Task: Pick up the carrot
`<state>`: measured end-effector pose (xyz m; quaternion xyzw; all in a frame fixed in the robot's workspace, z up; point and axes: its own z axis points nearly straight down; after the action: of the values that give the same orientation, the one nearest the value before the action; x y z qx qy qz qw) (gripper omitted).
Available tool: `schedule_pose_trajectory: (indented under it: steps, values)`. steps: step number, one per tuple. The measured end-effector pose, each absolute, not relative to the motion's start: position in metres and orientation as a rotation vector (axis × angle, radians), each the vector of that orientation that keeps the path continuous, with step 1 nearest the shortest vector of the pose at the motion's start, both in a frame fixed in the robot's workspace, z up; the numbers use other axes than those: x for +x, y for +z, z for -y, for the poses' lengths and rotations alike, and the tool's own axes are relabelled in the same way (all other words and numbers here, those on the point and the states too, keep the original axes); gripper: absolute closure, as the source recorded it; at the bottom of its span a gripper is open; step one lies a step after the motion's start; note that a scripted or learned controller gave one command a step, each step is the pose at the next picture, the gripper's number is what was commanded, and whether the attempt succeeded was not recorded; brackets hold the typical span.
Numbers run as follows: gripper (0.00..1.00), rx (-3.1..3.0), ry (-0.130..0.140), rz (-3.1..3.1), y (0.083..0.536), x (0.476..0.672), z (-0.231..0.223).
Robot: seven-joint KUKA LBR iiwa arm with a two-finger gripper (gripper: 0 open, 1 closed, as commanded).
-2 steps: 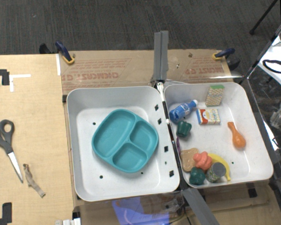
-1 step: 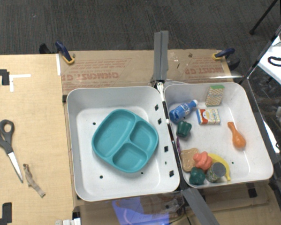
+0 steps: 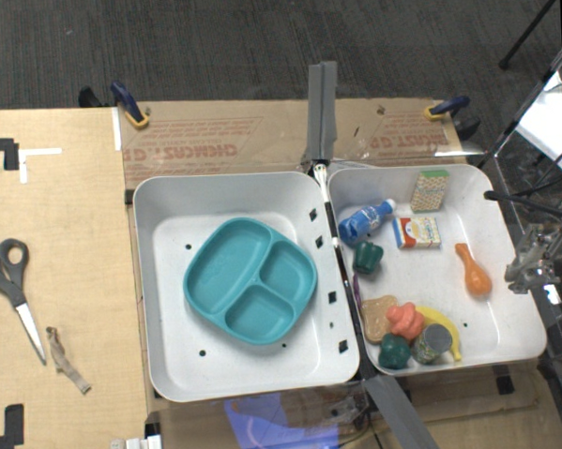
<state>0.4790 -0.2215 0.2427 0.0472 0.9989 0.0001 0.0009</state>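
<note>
On the bench at far left lie a pair of scissors (image 3: 11,280), well apart from the bins. The left bin (image 3: 166,366) holds a teal divided plate (image 3: 251,281) and nothing else that can be made out.

The right bin (image 3: 508,334) holds the loose goods. Near its left wall sit a blue bottle (image 3: 363,221) and, just below it, a dark green item (image 3: 367,257). Toward the back stand a small patterned box (image 3: 430,190) and a red and white carton (image 3: 420,232). At the front lies a cluster of toy food (image 3: 409,332), pieces touching one another.

The carrot (image 3: 473,268) lies by itself on the bin floor at right of centre, orange, narrow end to the rear, apart from the other goods.

The gripper (image 3: 530,264) appears at the bin's right rim, just beside the carrot but not over it. Finger position: cannot be determined from this view. Nothing is seen held.

Assessment: pick not begun. Outstanding: move over carrot, descend, close, lift.
</note>
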Motion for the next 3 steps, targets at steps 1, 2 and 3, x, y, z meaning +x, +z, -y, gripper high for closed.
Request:
schedule_pose_trajectory:
  steps: [1, 2, 3]
  values:
    - [1.00, -0.357, -0.001, -3.116, 0.350, 0.508, 0.222]
    - [1.00, -0.855, -0.001, -3.018, 0.403, 0.527, 0.222]
    - [1.00, -1.157, 0.001, -2.918, 0.309, 0.496, 0.221]
